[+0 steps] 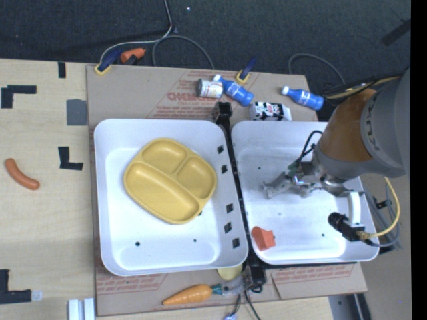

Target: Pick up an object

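A small orange-red block (263, 238) lies near the front left corner of the right bin (263, 144). A yellow divided plate (171, 178) rests in the left bin (113, 219). My gripper (272, 188) reaches in from the right and hangs low over the middle of the right bin, its grey fingers pointing left. It is well behind the orange-red block, with a clear gap between them. I see nothing between the fingers.
Behind the bins lie two blue bottles (238, 92) (303, 98), a white can (210, 87) and a black-and-white toy (270, 111). A toy carrot (187, 295) lies in front of the bins. A sausage (21, 174) rests on the bench at far left.
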Controlling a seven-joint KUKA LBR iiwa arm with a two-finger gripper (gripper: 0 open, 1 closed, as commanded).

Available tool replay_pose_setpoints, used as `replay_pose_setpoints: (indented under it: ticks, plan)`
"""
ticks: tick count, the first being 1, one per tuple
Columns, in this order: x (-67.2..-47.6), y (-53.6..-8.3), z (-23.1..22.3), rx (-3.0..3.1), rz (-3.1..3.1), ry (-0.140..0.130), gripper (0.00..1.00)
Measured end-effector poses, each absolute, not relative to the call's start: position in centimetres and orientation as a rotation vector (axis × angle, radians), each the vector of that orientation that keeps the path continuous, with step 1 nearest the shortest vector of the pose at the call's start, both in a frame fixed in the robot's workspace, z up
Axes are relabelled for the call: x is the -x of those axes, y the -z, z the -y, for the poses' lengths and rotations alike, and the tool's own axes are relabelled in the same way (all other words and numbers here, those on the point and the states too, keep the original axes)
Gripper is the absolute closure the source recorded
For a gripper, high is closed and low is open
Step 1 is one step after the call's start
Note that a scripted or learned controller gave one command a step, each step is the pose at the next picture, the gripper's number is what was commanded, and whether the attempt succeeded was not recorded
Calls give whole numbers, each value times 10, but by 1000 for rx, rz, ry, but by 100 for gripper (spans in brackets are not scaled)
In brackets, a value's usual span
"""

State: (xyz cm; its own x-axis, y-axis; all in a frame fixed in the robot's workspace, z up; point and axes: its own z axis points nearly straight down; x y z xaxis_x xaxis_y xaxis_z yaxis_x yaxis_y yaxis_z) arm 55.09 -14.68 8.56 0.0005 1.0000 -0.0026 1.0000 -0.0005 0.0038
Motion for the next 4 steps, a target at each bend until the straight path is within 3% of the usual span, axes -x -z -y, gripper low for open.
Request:
replay_pose_setpoints:
  ticks: [1, 2, 3, 4]
  plan:
    - [-584, -87, 102, -2213, -2220, -2, 0]
    - [-653, -85, 93, -2214, -2222, -5, 0]
    - [-633, -86, 96, -2216, -2220, -2, 0]
    - [-670, -85, 101, -2216, -2223, -3, 0]
